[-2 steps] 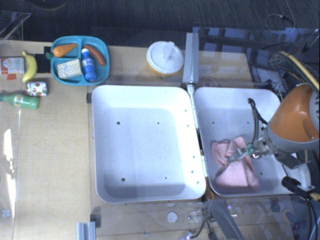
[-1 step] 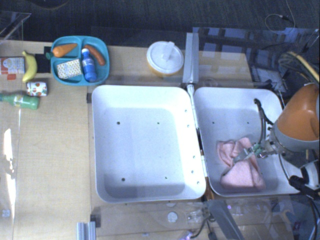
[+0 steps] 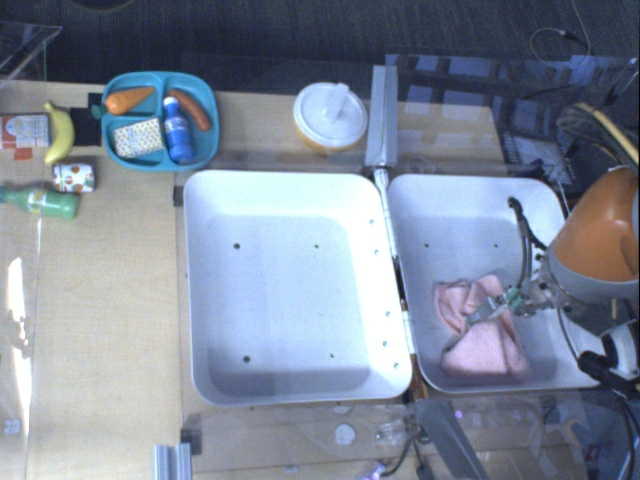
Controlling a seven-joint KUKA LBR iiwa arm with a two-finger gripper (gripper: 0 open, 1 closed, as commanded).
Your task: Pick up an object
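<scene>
The pink cloth (image 3: 478, 330) lies crumpled in the near part of the right bin (image 3: 450, 208). It looks soft, light and limp; a raised fold suits pinching. The gripper (image 3: 497, 308) sits on it, whether open or closed I cannot tell.

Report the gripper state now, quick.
Gripper: down on the pink cloth in the right bin; open or shut cannot be told.

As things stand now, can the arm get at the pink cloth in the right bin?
Probably yes. The gripper is already low over the pink cloth in the right bin, and nothing lies between them.
</scene>
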